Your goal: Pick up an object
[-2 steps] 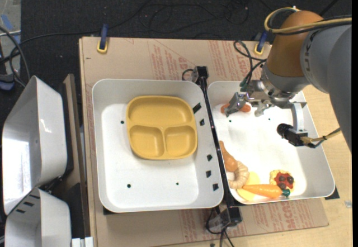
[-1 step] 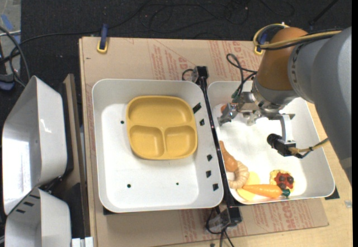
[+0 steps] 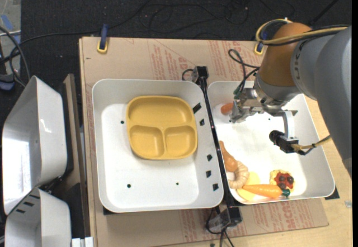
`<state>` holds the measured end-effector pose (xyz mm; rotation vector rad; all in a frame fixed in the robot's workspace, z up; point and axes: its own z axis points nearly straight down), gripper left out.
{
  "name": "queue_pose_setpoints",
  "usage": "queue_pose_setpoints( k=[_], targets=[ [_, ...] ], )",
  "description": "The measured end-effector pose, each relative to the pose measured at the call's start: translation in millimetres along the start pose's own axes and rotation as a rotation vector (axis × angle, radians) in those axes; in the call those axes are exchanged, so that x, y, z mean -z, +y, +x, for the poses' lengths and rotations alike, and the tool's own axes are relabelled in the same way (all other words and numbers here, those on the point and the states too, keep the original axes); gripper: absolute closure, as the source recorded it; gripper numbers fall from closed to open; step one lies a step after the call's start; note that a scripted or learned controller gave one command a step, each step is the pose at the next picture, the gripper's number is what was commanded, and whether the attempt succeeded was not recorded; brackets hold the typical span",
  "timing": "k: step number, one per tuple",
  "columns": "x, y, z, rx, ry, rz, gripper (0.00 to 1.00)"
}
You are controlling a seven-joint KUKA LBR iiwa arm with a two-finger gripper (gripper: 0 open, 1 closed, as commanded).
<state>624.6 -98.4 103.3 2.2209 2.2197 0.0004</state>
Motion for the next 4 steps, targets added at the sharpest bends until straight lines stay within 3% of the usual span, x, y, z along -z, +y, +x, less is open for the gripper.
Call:
queue_pose_setpoints(
  k=[2, 3, 4],
  targets=[
    [110.5, 11.2, 3.3, 0.004, 0.0, -0.002, 1.0],
    [125.0, -14.8, 50.5, 0.007, 0.002, 0.003, 1.0],
    [117.0, -44.0, 101.2, 0.007, 0.002, 0.005, 1.0]
  ],
)
